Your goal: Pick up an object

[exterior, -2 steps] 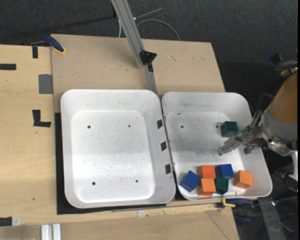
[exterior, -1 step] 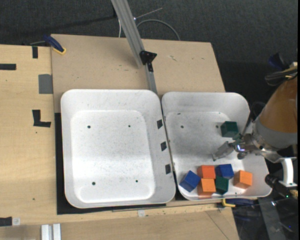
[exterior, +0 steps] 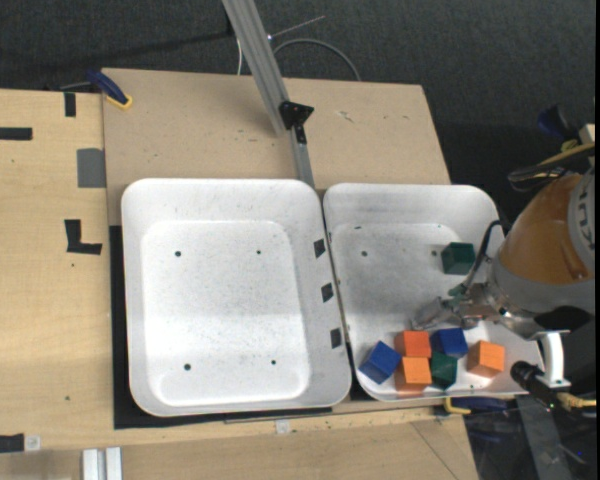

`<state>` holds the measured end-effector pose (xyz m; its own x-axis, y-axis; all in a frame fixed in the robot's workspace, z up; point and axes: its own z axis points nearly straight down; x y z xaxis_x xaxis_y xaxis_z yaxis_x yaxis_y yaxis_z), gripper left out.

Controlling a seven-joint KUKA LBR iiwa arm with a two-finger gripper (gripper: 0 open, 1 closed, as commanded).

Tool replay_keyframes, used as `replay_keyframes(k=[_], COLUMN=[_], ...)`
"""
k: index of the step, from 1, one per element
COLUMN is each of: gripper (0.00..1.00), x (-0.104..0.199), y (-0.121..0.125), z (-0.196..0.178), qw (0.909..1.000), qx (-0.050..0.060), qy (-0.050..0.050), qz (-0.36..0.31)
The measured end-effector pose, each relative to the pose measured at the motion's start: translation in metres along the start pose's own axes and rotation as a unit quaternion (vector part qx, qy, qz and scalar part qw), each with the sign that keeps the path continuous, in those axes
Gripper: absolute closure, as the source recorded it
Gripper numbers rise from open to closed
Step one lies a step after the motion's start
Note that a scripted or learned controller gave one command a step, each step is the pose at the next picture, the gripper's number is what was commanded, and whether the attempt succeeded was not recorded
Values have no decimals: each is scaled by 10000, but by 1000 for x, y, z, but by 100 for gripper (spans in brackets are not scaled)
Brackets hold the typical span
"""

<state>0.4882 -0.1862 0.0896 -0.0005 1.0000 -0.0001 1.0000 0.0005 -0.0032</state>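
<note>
Seven small blocks lie in the right bin (exterior: 400,208): three orange (exterior: 416,344) (exterior: 415,371) (exterior: 487,357), two blue (exterior: 380,360) (exterior: 448,342) and two green (exterior: 458,258) (exterior: 443,369). Six cluster at the near edge; one green block sits apart by the far right wall. The gripper (exterior: 442,310) hangs just above the cluster, its fingers seemingly spread, pinching nothing. The left bin (exterior: 140,208) adjoins.

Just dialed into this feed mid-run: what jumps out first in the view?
A bright cluster of small blocks, orange, blue and green, crowds the near corner of the right bin, with one green block sitting apart toward that bin's far right side. The end effector hangs just above the cluster, below the arm's orange band. The left bin lies alongside.
</note>
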Motion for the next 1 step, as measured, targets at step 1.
replay_keyframes(k=[1], gripper=[100], x=[1], y=[0], z=[-11], qw=[10000], qx=[4], qy=[11], qz=[-3])
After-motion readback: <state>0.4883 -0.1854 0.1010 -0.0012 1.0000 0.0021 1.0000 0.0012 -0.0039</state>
